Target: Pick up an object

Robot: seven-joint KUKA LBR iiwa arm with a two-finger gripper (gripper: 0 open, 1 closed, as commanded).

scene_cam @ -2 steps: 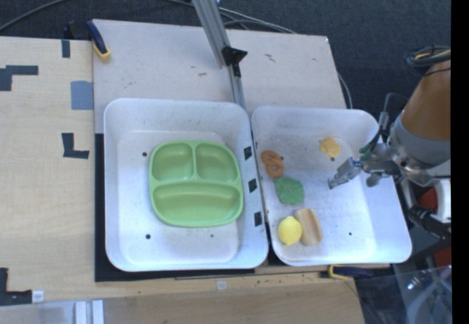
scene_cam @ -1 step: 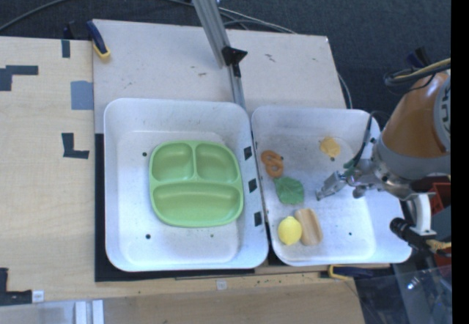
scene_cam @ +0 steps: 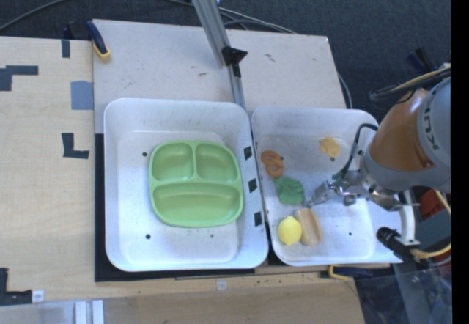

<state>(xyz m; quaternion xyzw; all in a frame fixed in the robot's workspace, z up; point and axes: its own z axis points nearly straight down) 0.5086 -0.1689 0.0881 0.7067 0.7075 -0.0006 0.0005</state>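
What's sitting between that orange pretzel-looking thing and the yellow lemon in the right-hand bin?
In the camera view, a green leafy piece lies between the orange pretzel and the yellow lemon.

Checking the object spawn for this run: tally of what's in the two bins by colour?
Green: 2, the divided plate in the left bin and a green leafy item in the right bin.
Yellow: 2, a lemon-like piece and a small yellow piece.
Orange-brown: 1, a pretzel-like piece.
Tan: 1, a bun-like piece.
Total: 6.
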